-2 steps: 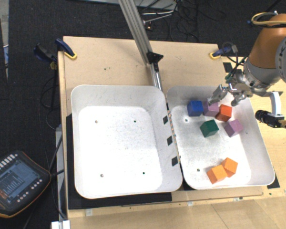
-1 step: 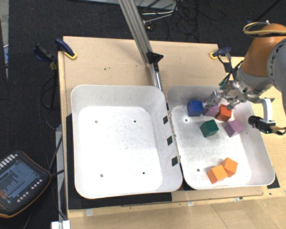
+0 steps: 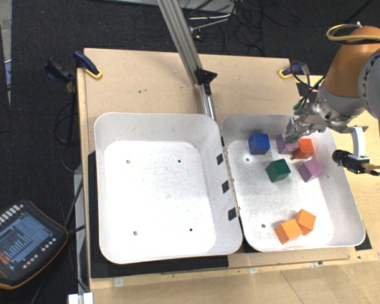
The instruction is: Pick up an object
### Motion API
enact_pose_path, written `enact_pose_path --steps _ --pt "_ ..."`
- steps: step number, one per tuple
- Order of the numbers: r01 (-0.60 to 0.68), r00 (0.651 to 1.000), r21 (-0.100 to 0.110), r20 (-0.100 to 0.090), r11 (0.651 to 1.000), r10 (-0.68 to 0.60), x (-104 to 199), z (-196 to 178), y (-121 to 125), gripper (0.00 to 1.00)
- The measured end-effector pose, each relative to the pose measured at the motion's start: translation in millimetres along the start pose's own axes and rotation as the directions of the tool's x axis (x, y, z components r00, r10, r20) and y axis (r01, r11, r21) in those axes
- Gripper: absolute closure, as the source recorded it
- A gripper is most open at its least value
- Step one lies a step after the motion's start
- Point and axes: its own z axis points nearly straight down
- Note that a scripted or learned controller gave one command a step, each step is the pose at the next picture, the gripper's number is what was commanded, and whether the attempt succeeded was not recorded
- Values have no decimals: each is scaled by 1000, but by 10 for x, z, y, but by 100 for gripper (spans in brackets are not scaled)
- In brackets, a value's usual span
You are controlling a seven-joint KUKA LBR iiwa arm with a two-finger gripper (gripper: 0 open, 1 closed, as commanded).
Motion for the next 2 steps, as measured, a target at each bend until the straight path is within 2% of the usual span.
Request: enact_pose_path --steps 2 --pt "-3 1000 2 -2 1000 3 44 -913 64 100"
